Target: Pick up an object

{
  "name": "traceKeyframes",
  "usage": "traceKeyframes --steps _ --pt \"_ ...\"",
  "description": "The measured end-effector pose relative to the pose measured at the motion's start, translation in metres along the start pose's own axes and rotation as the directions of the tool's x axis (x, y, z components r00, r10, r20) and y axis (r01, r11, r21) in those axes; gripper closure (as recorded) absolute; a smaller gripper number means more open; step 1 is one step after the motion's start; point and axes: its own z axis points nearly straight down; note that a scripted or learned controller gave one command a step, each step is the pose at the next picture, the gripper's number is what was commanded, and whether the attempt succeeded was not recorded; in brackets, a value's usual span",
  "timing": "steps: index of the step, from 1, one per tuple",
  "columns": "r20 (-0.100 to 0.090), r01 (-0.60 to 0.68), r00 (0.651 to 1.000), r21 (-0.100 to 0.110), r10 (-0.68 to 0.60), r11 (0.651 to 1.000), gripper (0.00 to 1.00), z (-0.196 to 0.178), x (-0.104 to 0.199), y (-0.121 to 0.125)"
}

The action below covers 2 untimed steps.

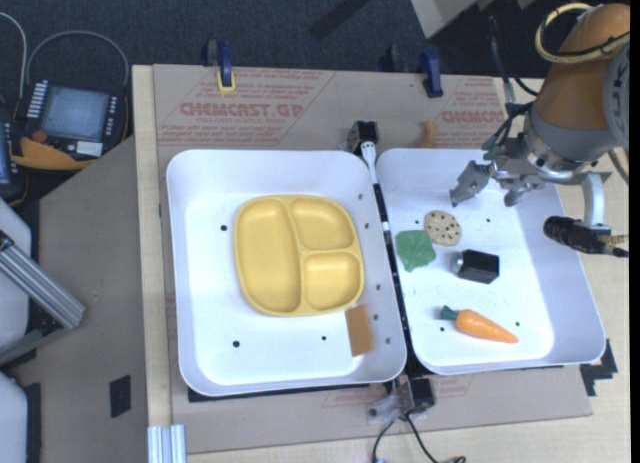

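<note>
The right bin holds a round speckled cookie, a green leaf-shaped piece, a small black block and an orange carrot. My gripper hangs over the bin's far part, just right of and above the cookie. Its fingers are spread open with nothing between them.
The left bin holds a yellow divided plate and a small brown block near its front right corner. Black clips sit on the divider between the bins. Blue clamps hold the board's far edge.
</note>
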Motion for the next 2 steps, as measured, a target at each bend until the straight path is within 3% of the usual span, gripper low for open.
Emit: traceKeyframes --steps 1,2 --pt "0.0 0.0 1.0 0.0 0.0 1.0 0.0 0.046 0.007 -0.003" --pt "0.002 -0.001 1.0 -0.008 0.001 1.0 1.0 0.032 0.006 -0.001"
